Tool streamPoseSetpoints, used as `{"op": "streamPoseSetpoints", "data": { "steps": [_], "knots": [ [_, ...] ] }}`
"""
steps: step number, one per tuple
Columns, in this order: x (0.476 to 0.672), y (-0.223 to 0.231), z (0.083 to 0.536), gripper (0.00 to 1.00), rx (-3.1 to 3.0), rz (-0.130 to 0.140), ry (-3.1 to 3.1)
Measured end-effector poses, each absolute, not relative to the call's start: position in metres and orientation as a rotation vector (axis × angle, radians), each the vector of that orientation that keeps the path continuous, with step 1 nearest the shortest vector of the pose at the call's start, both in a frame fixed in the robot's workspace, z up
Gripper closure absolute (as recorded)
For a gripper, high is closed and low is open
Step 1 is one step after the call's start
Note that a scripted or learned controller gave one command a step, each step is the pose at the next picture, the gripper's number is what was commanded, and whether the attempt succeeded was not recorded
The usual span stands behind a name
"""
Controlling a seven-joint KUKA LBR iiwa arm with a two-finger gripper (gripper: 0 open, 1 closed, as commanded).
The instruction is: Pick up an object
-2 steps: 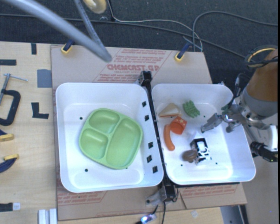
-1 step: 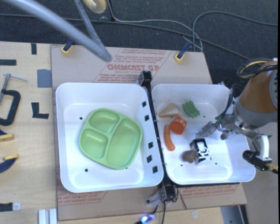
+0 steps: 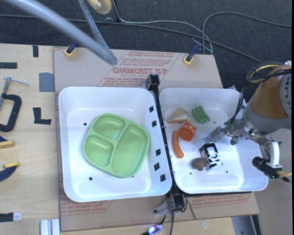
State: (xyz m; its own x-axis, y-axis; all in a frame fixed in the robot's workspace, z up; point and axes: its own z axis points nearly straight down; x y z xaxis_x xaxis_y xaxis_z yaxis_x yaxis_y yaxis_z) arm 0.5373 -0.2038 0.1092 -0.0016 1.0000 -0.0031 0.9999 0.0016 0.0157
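The fingers (image 3: 211,155) are seen low in the right bin (image 3: 235,180), as a black-and-white part just above and touching a small brown object (image 3: 199,164) that lies on the bin floor. Whether the fingers are spread or closed cannot be told from this angle, and nothing is clearly seen clamped between them. The gripper (image 3: 210,156) is carried by the grey arm (image 3: 264,109) with its orange band, which is reached in over the bin's right wall.

Just left of the fingers, an orange carrot-shaped piece (image 3: 177,145) is laid lengthwise near the divider. An orange-red block (image 3: 187,131) is placed just above it, touching or nearly touching its upper end. A tan wedge (image 3: 177,115) is set beyond that, and a green ridged item (image 3: 201,114) is found to the wedge's right, apart from it.

In the left bin (image 3: 71,102), a green divided plate (image 3: 117,144) is laid flat. Both bins are carried on the cardboard-covered counter (image 3: 137,65).
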Motion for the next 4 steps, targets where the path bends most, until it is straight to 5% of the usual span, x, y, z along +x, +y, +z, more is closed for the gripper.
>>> {"op": "streamPoseSetpoints", "data": {
  "steps": [1,3,4],
  "knots": [
    [0.540,-0.203,0.121,1.00,2.206,0.024,2.210],
    [0.546,-0.202,0.232,1.00,2.216,0.003,2.220],
    [0.549,-0.146,0.241,1.00,2.216,0.001,2.228]
  ]
}}
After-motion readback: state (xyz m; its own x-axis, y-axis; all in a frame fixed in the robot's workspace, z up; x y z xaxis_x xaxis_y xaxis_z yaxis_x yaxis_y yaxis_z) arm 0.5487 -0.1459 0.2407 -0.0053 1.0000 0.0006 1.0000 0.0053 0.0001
